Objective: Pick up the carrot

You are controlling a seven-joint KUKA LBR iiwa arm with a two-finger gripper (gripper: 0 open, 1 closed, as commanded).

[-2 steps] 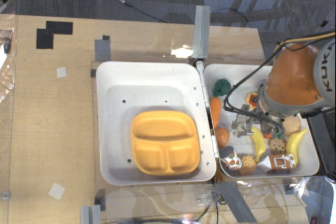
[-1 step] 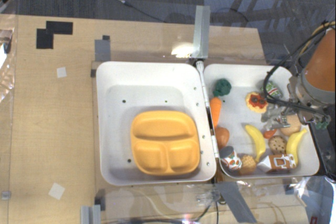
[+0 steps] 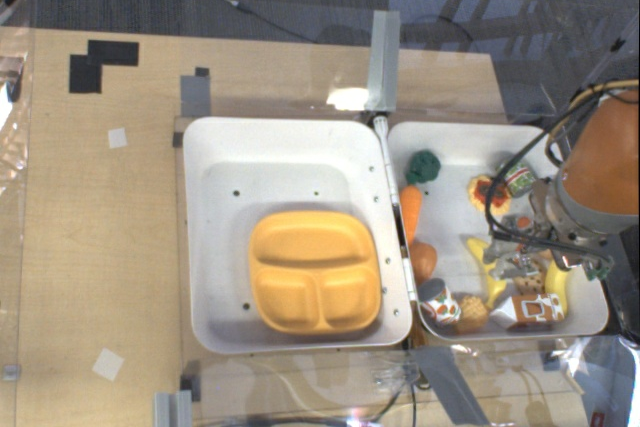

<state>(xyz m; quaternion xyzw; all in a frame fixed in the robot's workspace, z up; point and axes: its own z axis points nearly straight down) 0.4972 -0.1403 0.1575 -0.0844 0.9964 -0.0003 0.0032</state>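
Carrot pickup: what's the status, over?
Gripper over right bin's toy food, away from carrot. Carrot lying against bin's left wall, untouched. Green toy just beyond its tip.

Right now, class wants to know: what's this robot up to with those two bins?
The arm reaches in over the right-hand bin, its gripper low among the toy food near a banana. The carrot it should pick up lies untouched by that bin's left wall. The left-hand bin holds a yellow divided tray.
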